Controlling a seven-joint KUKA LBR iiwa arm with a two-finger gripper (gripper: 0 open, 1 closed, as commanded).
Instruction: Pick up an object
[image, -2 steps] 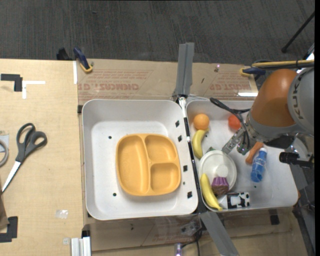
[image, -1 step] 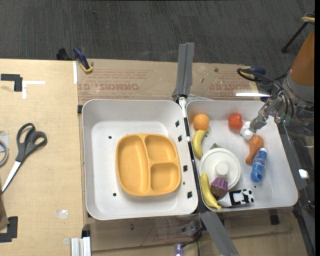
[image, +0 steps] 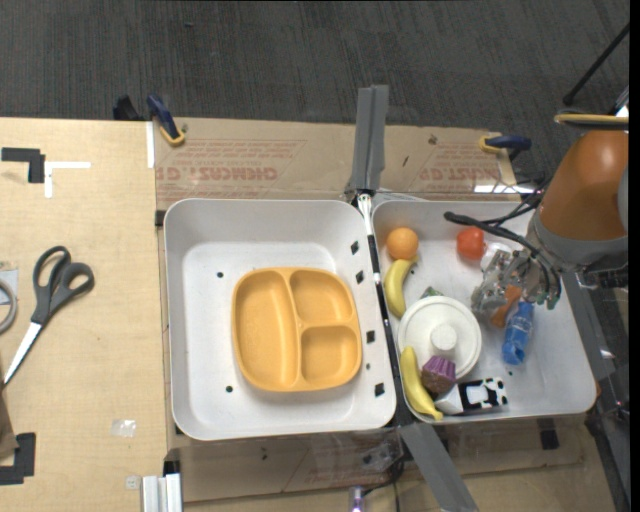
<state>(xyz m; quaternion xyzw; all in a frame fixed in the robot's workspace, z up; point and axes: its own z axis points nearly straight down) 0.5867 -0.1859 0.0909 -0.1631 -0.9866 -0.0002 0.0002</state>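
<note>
Near the right wall of the right bin (image: 580, 395), the gripper (image: 505, 285) hangs low over a tight cluster, and whether its fingers are spread or closed I cannot tell against the clutter beneath them. No object is plainly held. A blue bottle (image: 517, 335) lies just below it, touching or nearly touching a small orange piece (image: 503, 300), with a red ball (image: 471, 243) close by toward the far wall. The likely trouble is crowding: a descent here could pinch two things at once, or nudge the bottle so it rolls toward the near right corner. A white round lid (image: 440, 335), two bananas (image: 397, 285) and an orange (image: 402, 243) sit toward the bin's left wall. The left bin (image: 190, 330) carries a yellow divided plate (image: 297, 328). Scissors (image: 45, 300) lie at the worktop's left edge.
</note>
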